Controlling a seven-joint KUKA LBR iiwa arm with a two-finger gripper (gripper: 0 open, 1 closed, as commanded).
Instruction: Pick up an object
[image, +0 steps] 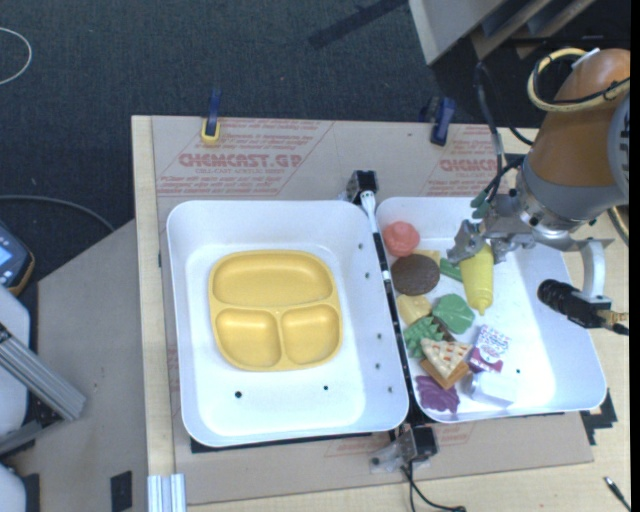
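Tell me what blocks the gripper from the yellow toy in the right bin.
Nothing visible does. The gripper sits directly at the upper end of the yellow toy; the green toy and brown disc lie off to its side.

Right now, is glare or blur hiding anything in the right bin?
Camera view: bright glare washes out the right bin's floor near its front corner; the toys stay readable, and the yellow bottle is sharp. The tool looks slightly soft, in shadow under the arm. The yellow tray is evenly lit.
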